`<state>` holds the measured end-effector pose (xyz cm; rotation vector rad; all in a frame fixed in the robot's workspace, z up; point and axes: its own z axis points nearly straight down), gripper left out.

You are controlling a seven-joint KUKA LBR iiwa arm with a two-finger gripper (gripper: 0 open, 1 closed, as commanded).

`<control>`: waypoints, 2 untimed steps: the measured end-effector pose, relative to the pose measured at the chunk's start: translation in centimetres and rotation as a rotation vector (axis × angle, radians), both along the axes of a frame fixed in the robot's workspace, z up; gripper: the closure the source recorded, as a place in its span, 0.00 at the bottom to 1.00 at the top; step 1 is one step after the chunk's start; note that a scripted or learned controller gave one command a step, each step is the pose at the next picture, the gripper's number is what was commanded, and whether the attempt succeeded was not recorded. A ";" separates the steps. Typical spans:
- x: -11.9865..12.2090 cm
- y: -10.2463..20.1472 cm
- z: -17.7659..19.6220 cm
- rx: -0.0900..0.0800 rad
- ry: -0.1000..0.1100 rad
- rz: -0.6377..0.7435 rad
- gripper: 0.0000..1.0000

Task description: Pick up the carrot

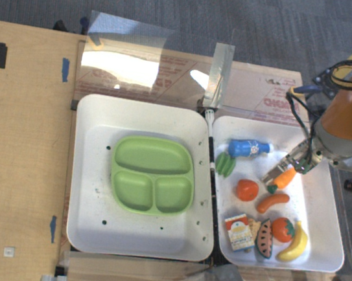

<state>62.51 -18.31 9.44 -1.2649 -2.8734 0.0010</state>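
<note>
Claw (292, 167) low in right bin (334, 222), fingers clamped on carrot's (282, 179) upper end, looks like real grip. Carrot tilted, lower tip pointing at sausage (273, 201) just beside it. Tomato (246, 190) near, blue bottle (249, 147) behind. Guessing end grab chosen since neighbours crowd its sides. Green divided plate (153, 174) sits alone in left bin (85, 175), well apart.

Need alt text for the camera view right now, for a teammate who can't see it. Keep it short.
The gripper is down in the right bin with its fingers around the carrot, among toy foods including a blue bottle, tomato, sausage and banana. The left bin holds a green divided plate.
</note>
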 end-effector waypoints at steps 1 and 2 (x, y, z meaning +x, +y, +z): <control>0.4 0.1 1.4 -0.003 -0.011 0.003 1.00; -5.9 6.7 6.2 0.002 -0.006 -0.249 1.00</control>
